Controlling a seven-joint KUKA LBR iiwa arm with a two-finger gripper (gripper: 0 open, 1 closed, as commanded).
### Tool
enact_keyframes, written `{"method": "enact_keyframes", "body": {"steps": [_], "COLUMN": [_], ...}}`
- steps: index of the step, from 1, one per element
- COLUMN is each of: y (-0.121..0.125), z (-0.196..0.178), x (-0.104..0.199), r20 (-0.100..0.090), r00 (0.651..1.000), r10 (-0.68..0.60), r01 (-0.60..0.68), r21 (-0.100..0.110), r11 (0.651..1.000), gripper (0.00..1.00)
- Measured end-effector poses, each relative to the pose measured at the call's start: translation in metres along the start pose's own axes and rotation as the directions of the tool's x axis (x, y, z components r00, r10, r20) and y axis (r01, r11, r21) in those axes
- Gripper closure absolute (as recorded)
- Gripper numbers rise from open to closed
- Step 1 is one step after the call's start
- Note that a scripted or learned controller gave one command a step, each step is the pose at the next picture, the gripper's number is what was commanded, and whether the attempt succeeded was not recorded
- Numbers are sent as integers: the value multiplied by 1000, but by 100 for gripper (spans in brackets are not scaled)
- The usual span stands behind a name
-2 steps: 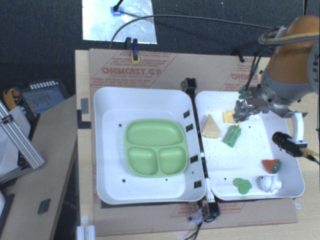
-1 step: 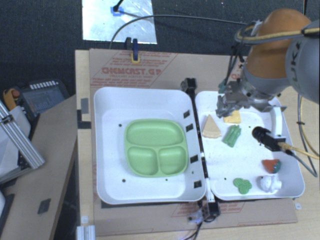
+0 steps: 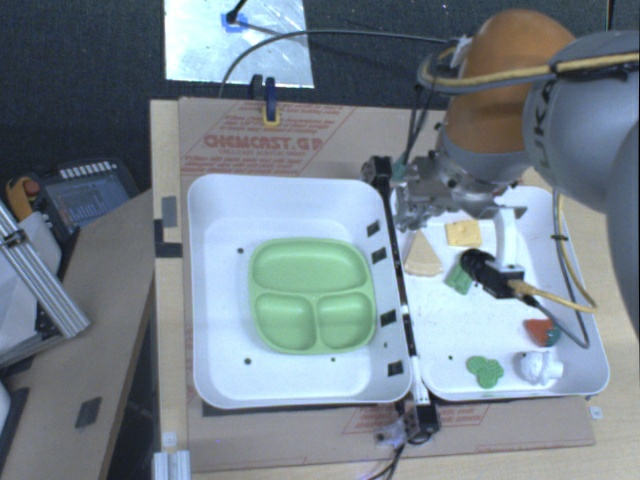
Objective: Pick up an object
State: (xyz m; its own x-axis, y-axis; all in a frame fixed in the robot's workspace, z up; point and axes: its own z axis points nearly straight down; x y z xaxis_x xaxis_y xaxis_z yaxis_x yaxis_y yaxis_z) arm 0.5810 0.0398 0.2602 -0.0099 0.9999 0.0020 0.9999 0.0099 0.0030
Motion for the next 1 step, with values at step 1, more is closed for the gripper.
{"method": "enact_keyframes", "body": {"steps": [1], "y": [18], "z": [22], "x": [50], "r20": [0], "r00": [1000], "r10": [1], "r01": [-1], "r21": [1], "r11": [1000], "gripper": [100]}}
